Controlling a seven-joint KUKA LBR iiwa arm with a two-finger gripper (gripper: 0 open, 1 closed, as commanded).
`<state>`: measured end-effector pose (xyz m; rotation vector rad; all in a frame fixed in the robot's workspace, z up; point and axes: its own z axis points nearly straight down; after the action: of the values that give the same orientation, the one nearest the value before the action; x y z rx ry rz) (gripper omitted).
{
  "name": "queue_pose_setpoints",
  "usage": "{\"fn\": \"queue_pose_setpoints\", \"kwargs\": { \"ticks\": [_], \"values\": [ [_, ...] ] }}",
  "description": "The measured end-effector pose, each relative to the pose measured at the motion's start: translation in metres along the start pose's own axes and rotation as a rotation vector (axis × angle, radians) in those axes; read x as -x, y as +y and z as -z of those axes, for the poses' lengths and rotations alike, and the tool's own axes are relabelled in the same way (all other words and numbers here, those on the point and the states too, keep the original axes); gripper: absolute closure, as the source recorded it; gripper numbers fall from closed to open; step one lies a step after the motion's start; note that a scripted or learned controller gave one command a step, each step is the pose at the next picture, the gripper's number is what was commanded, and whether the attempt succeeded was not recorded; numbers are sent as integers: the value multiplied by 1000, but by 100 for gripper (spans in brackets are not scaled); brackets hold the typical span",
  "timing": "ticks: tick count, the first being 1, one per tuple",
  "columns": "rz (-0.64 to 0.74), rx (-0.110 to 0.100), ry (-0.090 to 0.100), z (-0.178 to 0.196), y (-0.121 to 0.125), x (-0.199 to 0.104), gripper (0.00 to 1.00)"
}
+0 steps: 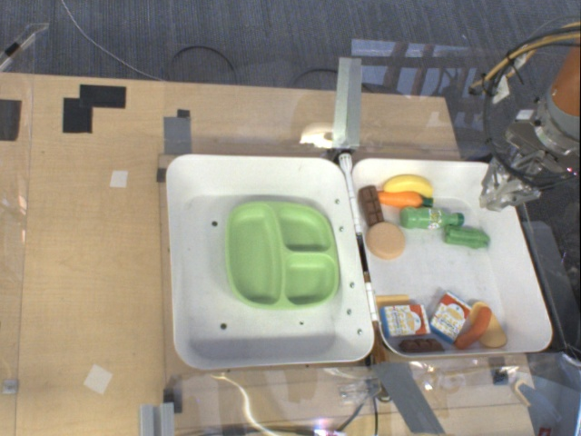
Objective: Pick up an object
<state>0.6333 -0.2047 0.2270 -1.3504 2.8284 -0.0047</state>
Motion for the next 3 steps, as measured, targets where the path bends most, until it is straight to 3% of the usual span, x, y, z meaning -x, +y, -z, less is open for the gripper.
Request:
{"fn": "queue_pose_setpoints", "kwargs": {
  "ticks": [1, 2, 3],
  "values": [
    [330, 5, 2, -80, 45, -37, 100],
    [348, -11, -4, 10, 43, 11, 100],
    [599, 8, 0, -117, 37, -30, 100]
  ]
}}
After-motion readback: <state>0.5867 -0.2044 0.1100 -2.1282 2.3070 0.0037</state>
